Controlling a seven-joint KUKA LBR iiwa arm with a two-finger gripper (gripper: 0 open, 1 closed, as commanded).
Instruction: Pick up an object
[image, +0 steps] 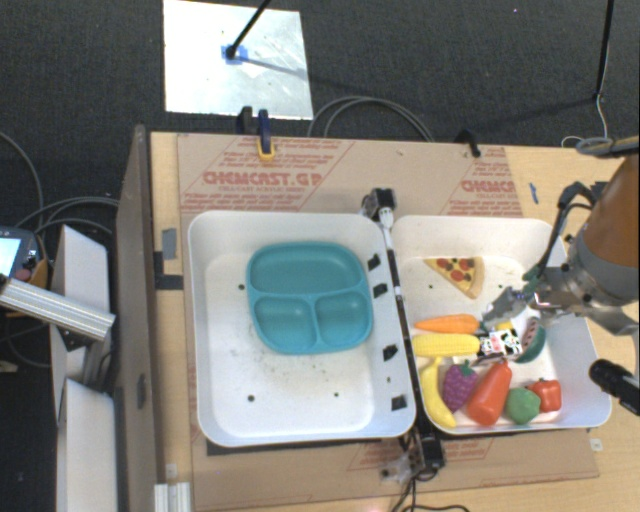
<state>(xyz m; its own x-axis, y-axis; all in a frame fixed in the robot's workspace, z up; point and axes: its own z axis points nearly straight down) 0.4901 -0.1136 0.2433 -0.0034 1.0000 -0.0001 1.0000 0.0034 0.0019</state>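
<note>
Just above the toy food in the right bin (560, 235), the gripper (512, 300) hovers, its opening unclear.

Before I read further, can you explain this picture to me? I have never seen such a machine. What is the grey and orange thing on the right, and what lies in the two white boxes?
The picture comes from one camera fixed above a bench, looking down at a slant. The grey and orange thing is a robot arm reaching in from the right. Its gripper hangs low over the right bin, just above the toys; whether it holds anything is not clear here. The left bin holds a teal tray with three compartments. The right bin holds toy food: a pizza slice, a carrot, a corn cob, a banana, grapes and some red and green vegetables near the front edge. The arm is meant to pick up one object.
</note>
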